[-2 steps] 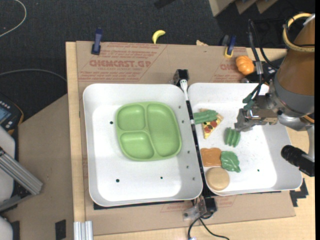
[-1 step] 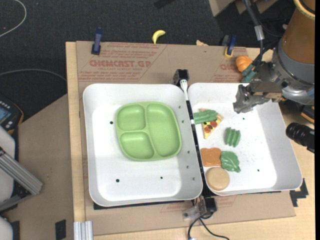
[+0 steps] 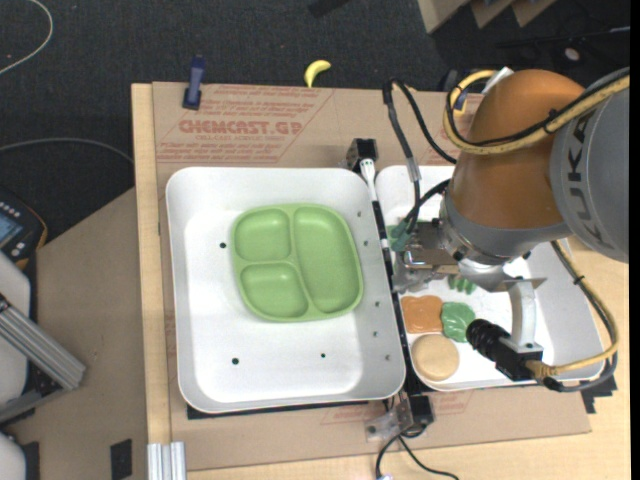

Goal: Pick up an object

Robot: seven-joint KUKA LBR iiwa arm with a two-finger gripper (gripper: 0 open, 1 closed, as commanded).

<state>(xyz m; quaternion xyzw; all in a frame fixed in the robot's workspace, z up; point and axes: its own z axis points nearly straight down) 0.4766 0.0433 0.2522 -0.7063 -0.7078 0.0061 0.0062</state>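
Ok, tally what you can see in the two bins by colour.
Green: 3, the divided plate in the left bin, plus a flat piece and a small bit in the right bin
Orange: 1
Tan: 1, a round disc
Total: 5; the arm covers much of the right bin.

Red lettering is printed on the brown cardboard sheet (image 3: 250, 118) that lies on the tabletop behind the left bin, and its big line reads roughly "CHEMCAST G P", with smaller red lines above and below that are too faint to make out. On the grey arm (image 3: 600, 178) at the right edge, large dark letters read "KU", cut off by the frame.
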